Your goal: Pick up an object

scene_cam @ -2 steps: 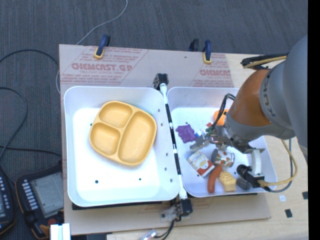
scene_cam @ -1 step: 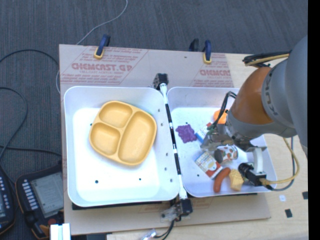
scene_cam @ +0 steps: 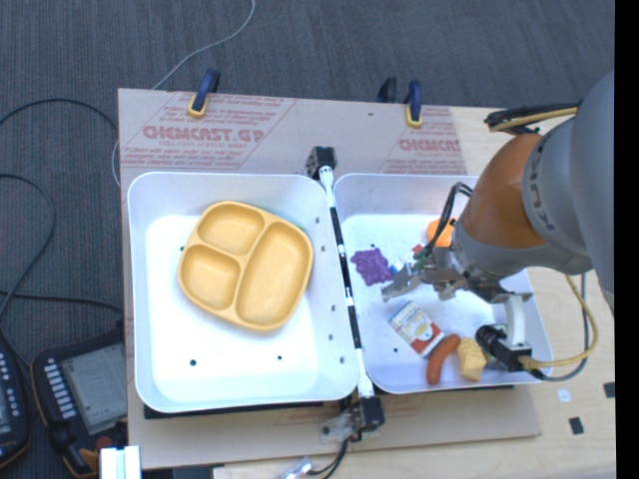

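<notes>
My gripper hangs over the middle of the right bin, fingers open with nothing between them. A purple bunch of grapes lies just to its left. Just below the gripper sits a white packet with red print. A red-orange sausage and a tan-yellow piece lie near the bin's front edge. An orange object peeks out beside the wrist, partly hidden by the arm.
The left bin holds a yellow divided plate. A black-and-white ridge separates the two bins. The arm's grey and orange body covers the right bin's right side. Blue clamps stand at the bench's back edge.
</notes>
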{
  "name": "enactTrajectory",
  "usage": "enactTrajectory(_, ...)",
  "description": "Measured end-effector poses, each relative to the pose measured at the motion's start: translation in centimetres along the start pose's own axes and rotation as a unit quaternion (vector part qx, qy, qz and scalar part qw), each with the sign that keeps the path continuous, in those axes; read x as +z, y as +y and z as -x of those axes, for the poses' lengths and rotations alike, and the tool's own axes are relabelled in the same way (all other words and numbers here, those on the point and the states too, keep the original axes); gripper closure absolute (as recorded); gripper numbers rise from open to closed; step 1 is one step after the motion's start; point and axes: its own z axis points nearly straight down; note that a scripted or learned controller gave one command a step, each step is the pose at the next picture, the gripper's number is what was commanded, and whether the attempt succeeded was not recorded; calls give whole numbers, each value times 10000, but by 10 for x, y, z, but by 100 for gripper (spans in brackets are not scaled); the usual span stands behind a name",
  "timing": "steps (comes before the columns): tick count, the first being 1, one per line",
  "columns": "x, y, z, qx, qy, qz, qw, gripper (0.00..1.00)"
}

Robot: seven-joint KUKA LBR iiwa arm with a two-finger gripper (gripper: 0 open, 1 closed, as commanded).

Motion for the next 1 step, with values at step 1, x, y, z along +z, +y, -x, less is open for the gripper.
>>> enactTrajectory(1,21,-43,-9,2,15,17,10000,0)
